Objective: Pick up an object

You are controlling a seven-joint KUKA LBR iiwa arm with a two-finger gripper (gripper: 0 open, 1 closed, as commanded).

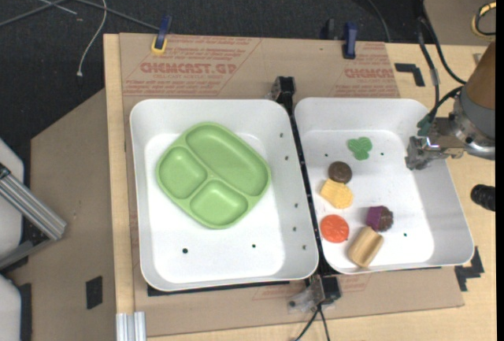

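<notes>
White plastic bins sit side by side on the bench, and the camera view looks down on both at a slant. The left bin point(150, 198) carries a pale green divided plate point(213, 174), lying flat near its middle, likely a place to set things down. The right bin point(441, 213) holds the loose pieces the task can draw on, all clustered toward its left half: a green piece point(360, 147) farthest back, a brown round piece point(340, 172) just in front of it, a yellow block point(337, 194) touching or nearly touching that, an orange disc point(335, 228), a purple piece point(379, 216), and a tan cylinder point(365, 246) lying tilted at the front. Grouped so, they leave the bin's right half bare.

The gripper point(417, 150) hangs over that right side near the far rim, well apart from every piece. Nothing shows between its tips, so it carries nothing; whether it stands apart or together cannot be told at this size. By that judgement, the pick has not begun.
</notes>
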